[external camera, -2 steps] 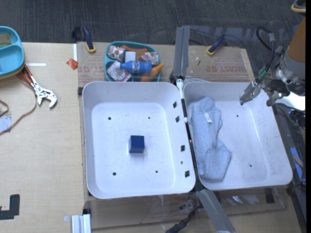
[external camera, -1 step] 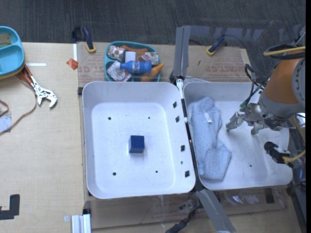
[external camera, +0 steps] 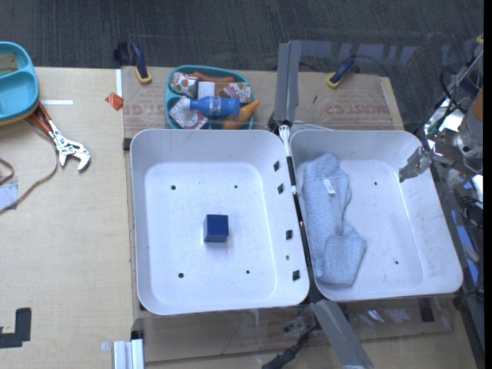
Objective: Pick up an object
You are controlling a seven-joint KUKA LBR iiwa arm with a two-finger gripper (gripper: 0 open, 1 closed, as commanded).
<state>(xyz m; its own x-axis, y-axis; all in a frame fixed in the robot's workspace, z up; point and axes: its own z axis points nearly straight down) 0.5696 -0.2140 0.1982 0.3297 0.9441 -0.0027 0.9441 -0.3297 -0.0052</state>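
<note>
A small dark blue cube [external camera: 217,228] sits on the floor of the left bin [external camera: 154,206], a little below its middle. A pale grey-blue cloth [external camera: 330,217] lies crumpled along the left side of the right bin [external camera: 407,244]. My gripper [external camera: 416,164] hangs at the right bin's upper right rim, on the arm reaching in from the right. It is well clear of the cloth and far from the cube, and nothing shows in its grasp.
Behind the left bin stands a teal tub [external camera: 209,98] holding several small items. A wrench [external camera: 68,151] and a light blue dish [external camera: 15,79] lie on the wooden bench at left. Two clamps [external camera: 138,61] [external camera: 340,73] sit at the back edge.
</note>
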